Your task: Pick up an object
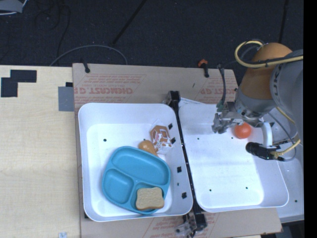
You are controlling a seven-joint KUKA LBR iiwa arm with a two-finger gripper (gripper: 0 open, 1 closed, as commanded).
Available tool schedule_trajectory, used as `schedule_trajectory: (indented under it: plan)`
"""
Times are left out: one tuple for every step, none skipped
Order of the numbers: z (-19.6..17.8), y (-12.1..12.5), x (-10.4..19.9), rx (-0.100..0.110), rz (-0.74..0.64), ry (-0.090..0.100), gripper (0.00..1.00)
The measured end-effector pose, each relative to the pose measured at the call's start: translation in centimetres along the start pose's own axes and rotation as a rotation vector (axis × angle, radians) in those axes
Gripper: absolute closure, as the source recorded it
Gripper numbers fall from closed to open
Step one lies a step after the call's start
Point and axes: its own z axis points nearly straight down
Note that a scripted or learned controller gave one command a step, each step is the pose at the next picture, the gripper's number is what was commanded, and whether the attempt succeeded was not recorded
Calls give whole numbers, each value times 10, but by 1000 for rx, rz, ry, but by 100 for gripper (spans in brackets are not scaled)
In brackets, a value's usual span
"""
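Fingers (224, 122) sit low at the upper right of the frame, over the right bin (237, 192), and whether they are apart or together I cannot tell from this angle. Just beside them, to the right, an orange-red ball (242, 131) rests on the bin floor, apparently not between them. To do this well, I'd centre over the ball before closing. Over in the left bin (94, 133) wait a blue tray (126, 175) and a bread slice (149, 198).
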Motion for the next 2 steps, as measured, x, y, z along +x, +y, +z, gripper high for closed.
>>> schedule_trajectory:
  plan:
    - [-54,11,-1,-2,-4,0,100]
    - [-111,5,-9,-2,-1,-1,100]
